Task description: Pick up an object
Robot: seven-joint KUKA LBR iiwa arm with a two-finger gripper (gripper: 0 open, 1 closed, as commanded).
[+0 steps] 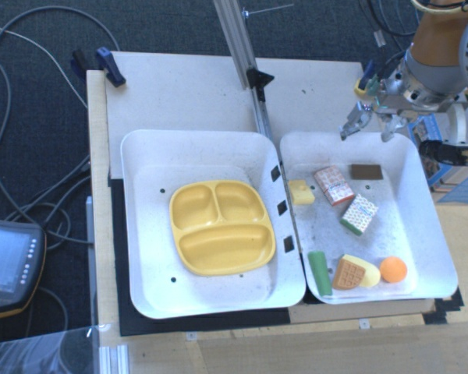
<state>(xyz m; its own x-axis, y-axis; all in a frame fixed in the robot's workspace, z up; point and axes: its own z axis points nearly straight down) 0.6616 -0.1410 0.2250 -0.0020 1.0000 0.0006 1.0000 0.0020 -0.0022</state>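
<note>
My gripper (370, 128) hangs above the far edge of the right bin (429, 232), fingers spread open with nothing between them. Below it in that bin lie a brown block (366, 171), a red-and-white carton (333, 185), a green-and-white box (359, 213) and a pale yellow piece (300, 192). Along the near side sit a green cylinder (319, 272), a waffle-like orange piece (348, 273) on a yellow item (369, 273), and an orange ball (393, 269).
The left bin (140, 209) holds a yellow divided plate (221, 226). A metal pole (235, 29) slants up from between the bins at the back. Cables and a screen (8, 267) lie off the bench to the left.
</note>
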